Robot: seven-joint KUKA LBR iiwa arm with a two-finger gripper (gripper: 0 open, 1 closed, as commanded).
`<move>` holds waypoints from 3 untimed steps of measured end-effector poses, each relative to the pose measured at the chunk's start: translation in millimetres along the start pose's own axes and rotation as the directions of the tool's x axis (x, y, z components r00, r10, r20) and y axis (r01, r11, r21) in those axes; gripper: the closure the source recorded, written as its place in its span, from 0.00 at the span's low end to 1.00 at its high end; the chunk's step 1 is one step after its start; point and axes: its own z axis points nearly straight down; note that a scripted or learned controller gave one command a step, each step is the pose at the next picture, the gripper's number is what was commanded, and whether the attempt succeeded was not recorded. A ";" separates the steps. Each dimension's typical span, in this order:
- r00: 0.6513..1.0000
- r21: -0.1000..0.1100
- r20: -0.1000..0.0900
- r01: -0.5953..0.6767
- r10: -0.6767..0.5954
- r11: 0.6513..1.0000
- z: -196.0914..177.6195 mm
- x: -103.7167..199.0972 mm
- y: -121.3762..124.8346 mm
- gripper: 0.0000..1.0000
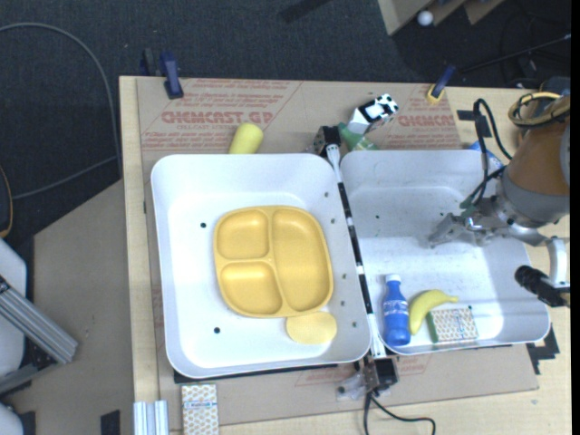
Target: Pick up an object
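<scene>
White bin [507,329]: curved yellow banana [428,307]

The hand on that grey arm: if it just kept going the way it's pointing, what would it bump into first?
The hand points left and down over the right bin. Going straight on, it would probably meet that bin's bare white floor first, though depth is hard to judge from above.

- Left bin [181,243]: divided plate [272,261] in the middle, small disc [312,327] touching its near edge.
- Right bin [408,188]: bottle [395,311], banana [428,306] and sponge [453,324] along the near wall, left to right.
</scene>
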 end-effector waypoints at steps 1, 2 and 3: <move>1.000 -0.001 -0.002 0.002 -0.002 1.000 -121.5 68.0 -8.1 0.00; 1.000 0.004 -0.002 0.001 -0.001 1.000 -9.7 111.4 -59.0 0.00; 1.000 0.002 -0.002 0.000 0.000 1.000 0.5 109.1 -88.4 0.00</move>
